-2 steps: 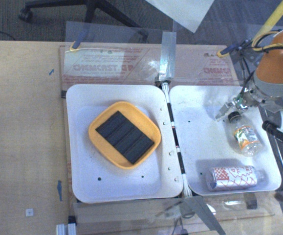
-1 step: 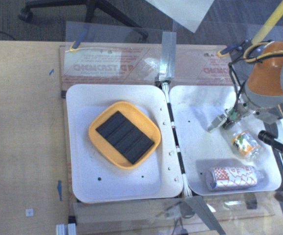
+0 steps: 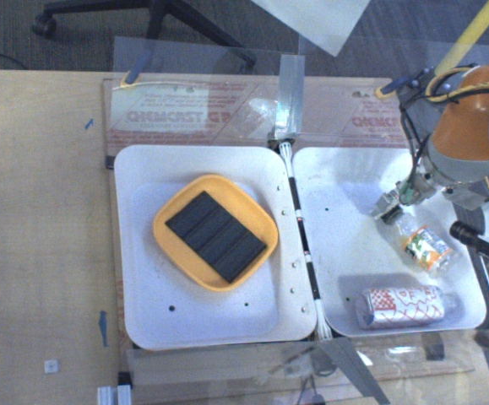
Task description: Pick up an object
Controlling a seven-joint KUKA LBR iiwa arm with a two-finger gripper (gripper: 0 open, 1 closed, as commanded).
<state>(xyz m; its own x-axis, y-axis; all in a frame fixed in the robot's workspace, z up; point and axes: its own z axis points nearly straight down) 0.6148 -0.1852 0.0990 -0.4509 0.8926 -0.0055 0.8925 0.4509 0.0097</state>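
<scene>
The bench (image 3: 41, 226) looks like pale matt wood. Both bins (image 3: 143, 310) are smooth white plastic with a faint sheen. The dish (image 3: 176, 256) in the left bin is glossy orange plastic, its pad (image 3: 216, 236) black, ribbed and matt. By the right bin's front edge, the can (image 3: 400, 305) looks like shiny printed metal; the packet (image 3: 427, 250) is crinkly clear film.

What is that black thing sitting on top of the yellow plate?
On the yellow plate in the left bin lies a flat black slab with ridges across it. It covers the plate's middle, so whatever might be underneath is hidden.
</scene>
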